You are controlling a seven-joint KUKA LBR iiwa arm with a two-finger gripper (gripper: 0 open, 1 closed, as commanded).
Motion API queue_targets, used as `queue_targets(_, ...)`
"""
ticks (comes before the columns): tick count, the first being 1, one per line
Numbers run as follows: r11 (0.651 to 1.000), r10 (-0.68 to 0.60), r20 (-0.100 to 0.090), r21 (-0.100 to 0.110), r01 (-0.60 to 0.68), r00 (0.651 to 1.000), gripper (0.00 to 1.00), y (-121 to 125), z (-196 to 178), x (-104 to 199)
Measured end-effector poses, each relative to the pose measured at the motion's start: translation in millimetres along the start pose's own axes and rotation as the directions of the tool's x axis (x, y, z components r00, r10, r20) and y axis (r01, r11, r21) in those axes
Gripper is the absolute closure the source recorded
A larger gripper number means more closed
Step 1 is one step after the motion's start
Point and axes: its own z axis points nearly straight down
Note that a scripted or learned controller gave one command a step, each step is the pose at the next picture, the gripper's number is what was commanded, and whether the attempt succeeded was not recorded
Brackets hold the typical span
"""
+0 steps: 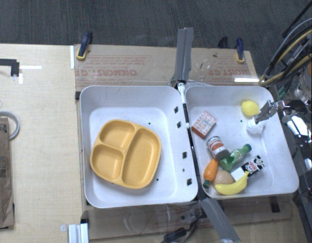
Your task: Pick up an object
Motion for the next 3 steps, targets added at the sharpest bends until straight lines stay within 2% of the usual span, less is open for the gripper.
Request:
queue_targets(1,0.976,0.216,-0.001,-0.007,-0.216,0.976,0.0,27,85,-21)
queue_targets(2,0.977,0.214,0.001,-0.006,-0.214,0.977,1.0,27,77,-22)
queue_targets(3,0.972,0.234,0.001,-0.002,-0.234,0.972,1.0,58,9,31)
